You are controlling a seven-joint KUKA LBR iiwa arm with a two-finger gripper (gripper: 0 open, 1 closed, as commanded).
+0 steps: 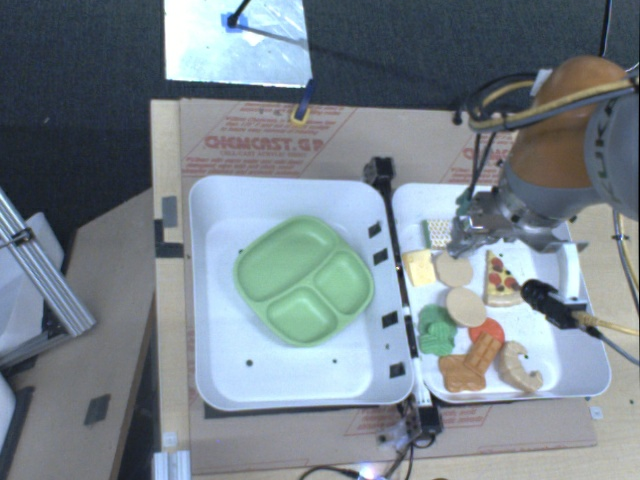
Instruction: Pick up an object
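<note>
My gripper (463,240) reaches down into the far part of the right bin (590,368), just above a tan round disc (453,270) and next to a grey-green waffle piece (436,232). A yellow cheese block (419,267) lies to its left. Nearby sit a pizza slice (501,279), a second beige disc (465,306), green broccoli (436,329), a red piece (489,330), a brown cookie figure (472,364) and a pale curved piece (520,366). Nothing is visibly between the fingers.
The left bin (215,268) holds a green divided plate (304,280). A black clamp strip (392,268) runs between the two bins. Brown cardboard (260,138) lies under both, with a shiny sheet (238,28) beyond the bench.
</note>
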